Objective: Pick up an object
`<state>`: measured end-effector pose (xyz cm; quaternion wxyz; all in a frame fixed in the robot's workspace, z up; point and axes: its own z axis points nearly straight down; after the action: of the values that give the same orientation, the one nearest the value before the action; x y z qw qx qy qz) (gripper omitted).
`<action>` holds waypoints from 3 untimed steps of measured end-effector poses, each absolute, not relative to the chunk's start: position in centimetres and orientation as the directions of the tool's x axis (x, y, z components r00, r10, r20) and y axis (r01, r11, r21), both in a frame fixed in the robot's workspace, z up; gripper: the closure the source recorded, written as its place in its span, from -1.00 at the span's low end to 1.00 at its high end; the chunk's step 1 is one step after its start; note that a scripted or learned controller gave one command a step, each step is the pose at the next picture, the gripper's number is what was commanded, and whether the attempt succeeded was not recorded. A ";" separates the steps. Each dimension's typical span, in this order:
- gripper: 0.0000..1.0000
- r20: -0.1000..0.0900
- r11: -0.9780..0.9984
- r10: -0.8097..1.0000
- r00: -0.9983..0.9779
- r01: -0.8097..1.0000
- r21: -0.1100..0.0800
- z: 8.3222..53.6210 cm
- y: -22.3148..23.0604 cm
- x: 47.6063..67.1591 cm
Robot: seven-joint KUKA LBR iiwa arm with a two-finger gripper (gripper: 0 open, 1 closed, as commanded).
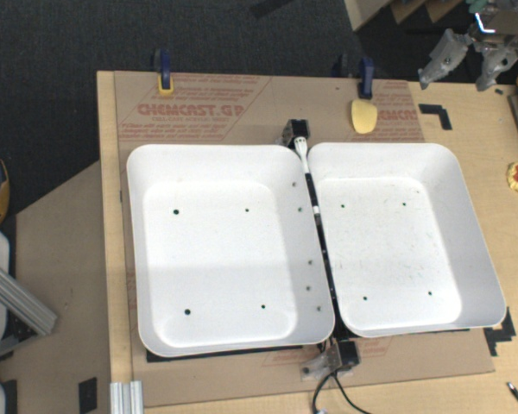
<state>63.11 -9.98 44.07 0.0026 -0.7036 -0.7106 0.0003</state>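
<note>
**Yellow piece lies outside the bins, arm well away**

The brown board surface [112,231] carries the left bin [147,231] and the right bin [466,231], their inner rims touching. At the far right we see the arm's end [466,50], hanging well apart from both bins. Whether the jaws are released or clenched we cannot tell.

The likeliest thing to pick is a small yellow piece [363,116]. It lies on the surface just beyond the right bin's far left corner, beneath a blue clamp [366,76]. We judge it light and perhaps soft. Its rounded top may slip, so we would close across its narrow width.
</note>
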 end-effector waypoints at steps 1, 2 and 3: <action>1.00 -0.002 0.002 1.000 -0.002 1.000 0.005 45.5 -10.6 63.0; 1.00 0.002 0.006 1.000 -0.006 1.000 -0.008 36.1 -4.0 66.2; 1.00 0.003 0.008 1.000 -0.008 1.000 -0.011 27.2 4.9 64.7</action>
<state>64.66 4.92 27.17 0.0050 -0.7042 -0.7100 0.0029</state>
